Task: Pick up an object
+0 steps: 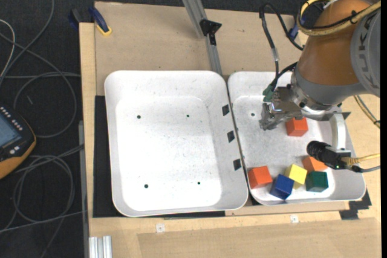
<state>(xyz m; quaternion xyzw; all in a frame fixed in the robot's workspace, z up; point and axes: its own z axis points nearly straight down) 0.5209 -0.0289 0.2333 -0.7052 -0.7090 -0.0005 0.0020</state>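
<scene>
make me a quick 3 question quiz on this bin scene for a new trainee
1. True or false: every block lies in the right bin.
2. Which block sits nearest the gripper? A) blue block B) yellow block C) orange-red block
3. Fill in: the green block lies right of the ____ block.

Key: 1 true. 2 C. 3 yellow.
</scene>
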